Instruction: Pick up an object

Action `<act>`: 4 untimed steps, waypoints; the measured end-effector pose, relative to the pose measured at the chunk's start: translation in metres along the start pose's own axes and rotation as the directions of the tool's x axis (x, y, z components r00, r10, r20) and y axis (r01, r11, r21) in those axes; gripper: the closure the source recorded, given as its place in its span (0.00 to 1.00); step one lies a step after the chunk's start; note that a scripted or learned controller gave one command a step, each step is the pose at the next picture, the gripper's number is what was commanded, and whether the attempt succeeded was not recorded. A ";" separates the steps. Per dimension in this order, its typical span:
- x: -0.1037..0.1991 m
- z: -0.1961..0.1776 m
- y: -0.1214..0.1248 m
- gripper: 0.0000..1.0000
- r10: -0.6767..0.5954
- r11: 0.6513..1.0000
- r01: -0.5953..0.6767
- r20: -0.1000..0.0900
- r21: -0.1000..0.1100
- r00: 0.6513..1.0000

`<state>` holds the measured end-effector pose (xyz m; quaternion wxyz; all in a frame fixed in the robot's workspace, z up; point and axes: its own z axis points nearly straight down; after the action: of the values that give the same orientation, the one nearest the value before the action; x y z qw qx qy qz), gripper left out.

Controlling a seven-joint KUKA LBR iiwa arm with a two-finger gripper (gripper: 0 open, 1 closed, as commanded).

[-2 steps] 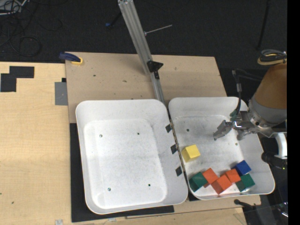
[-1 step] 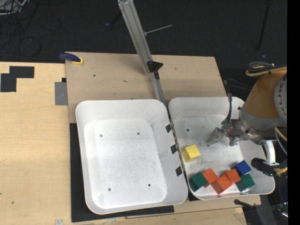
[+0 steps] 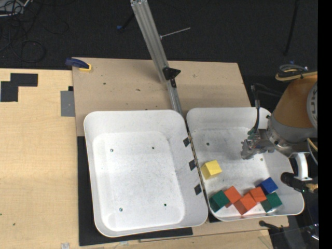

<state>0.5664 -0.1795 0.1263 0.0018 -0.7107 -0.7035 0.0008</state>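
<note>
The claw (image 3: pixel 252 148) hangs low over the right bin (image 3: pixel 228 119), near its right wall; whether it is wide or narrow cannot be told, and nothing shows in its grip. A yellow block (image 3: pixel 211 168) lies apart by the bin's left wall, while orange blocks (image 3: pixel 245 198), green blocks (image 3: pixel 220 199) and a blue block (image 3: pixel 268 185) cluster at the near edge. The left bin (image 3: pixel 135 173) sits beside it on the counter (image 3: pixel 124 84).
</note>
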 end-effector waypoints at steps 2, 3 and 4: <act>-0.007 -0.096 0.000 1.00 -0.012 1.000 0.012 0.002 -0.007 1.000; 0.052 -0.106 0.006 1.00 -0.015 1.000 0.015 -0.001 -0.003 1.000; 0.102 -0.115 0.009 1.00 -0.015 1.000 0.015 -0.001 -0.003 1.000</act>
<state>0.5771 -0.0780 0.2412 0.0010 -0.7054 -0.7088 -0.0006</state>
